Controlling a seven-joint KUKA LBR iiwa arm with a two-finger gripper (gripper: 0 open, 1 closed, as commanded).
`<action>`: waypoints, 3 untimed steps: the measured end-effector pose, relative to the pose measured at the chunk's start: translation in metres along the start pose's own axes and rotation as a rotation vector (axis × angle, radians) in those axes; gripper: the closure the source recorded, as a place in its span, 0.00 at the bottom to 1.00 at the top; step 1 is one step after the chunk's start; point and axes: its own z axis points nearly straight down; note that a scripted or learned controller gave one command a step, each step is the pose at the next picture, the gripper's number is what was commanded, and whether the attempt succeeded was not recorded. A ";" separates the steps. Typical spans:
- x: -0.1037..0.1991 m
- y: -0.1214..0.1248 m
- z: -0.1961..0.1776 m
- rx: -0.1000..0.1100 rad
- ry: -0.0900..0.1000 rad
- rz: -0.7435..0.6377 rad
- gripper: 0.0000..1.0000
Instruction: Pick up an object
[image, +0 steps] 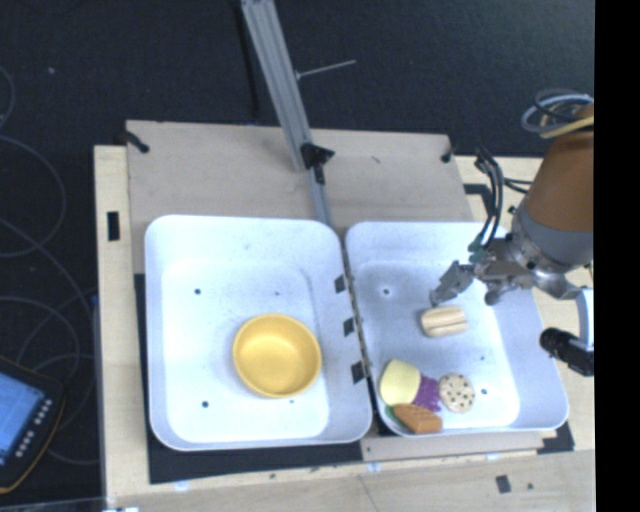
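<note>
My tool hangs over the right bin, in its upper half, with my wrist and orange band coming in from the right edge of the view. Its two fingers stand apart: one points down-left toward the bin floor, the other sits just right of it, and nothing shows between them. I judge the tool empty and touching no object.

The nearest candidate is the tan cylinder. It lies just below the tool and slightly left, near but apart from the left finger. Its long axis runs roughly left to right across the bin, so my fingers would need to close across its short width.

Further below the cylinder, against the bin's lower left corner, sits a cluster: a yellow piece, a purple piece, an orange piece and a speckled round cookie, packed touching one another.

Well left of the cylinder, the left bin carries a yellow bowl.

The move, in my judgement, turns on a short descent onto the cylinder.
</note>
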 end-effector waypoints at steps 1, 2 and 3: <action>0.000 0.000 0.000 0.000 0.000 0.002 0.00; 0.003 0.008 0.050 0.006 -0.002 0.007 0.00; 0.001 0.015 0.110 0.007 -0.003 0.005 0.00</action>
